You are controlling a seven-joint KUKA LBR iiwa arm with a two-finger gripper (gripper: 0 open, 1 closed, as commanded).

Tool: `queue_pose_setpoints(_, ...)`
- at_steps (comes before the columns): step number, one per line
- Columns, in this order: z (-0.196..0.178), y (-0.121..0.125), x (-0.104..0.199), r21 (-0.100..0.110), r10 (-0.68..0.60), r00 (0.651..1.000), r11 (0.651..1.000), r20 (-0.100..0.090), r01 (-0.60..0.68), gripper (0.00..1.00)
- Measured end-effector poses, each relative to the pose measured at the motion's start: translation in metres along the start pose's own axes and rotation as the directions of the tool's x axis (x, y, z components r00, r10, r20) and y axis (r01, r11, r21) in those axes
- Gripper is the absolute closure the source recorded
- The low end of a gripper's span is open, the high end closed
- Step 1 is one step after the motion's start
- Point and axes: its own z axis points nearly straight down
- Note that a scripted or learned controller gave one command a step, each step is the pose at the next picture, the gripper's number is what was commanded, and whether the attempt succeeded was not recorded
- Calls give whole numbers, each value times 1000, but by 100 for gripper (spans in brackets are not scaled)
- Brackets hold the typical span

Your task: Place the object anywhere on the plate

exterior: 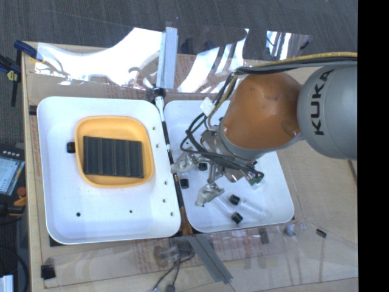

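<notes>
A yellow plate (97,132) lies in the left bin (55,181), and a dark ribbed rectangular block (115,157) rests flat on its middle. My gripper (208,194) hangs low over the right bin (276,193), near that bin's front left part, under the orange wrist band. Just to its right lie two small clear tubes with black caps (234,199) (239,217) on the bin floor. They sit close beside the gripper, and I see nothing between its tips. The wrist and its cables hide the middle of the right bin.
A small black piece (71,146) lies in the left bin just left of the plate. Another small dark piece (183,182) sits by the right bin's left wall. The divider (170,163) between the bins runs just left of the gripper.
</notes>
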Motion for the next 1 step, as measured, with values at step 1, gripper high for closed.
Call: queue_pose_setpoints(1,-1,-13,-67,2,-29,1000,1000,4,29,0)
